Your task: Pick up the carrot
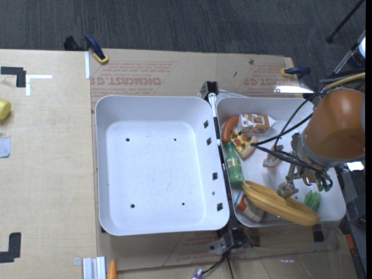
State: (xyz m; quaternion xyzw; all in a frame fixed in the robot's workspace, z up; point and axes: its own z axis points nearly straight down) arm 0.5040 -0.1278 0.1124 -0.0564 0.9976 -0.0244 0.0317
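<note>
The carrot [228, 129] is a short orange piece lying in the right bin [279, 104], at its far left corner against the wall. Beside it are a printed orange-and-white box [254, 122] and a pizza slice [243, 143]. My gripper [294, 183] hangs over the right half of that bin, below the orange band of the arm [340, 124]. It is well to the right of the carrot and nearer the front, just above a long tan curved piece [280, 203]. Nothing from the bin shows in its grasp.
A green bottle [234, 165] lies along the right bin's left wall, and a small green item [312, 200] sits at its front right. The left bin [104, 156] adjoins it. Cables cross the right bin. A yellow object [3, 109] lies on the bench at far left.
</note>
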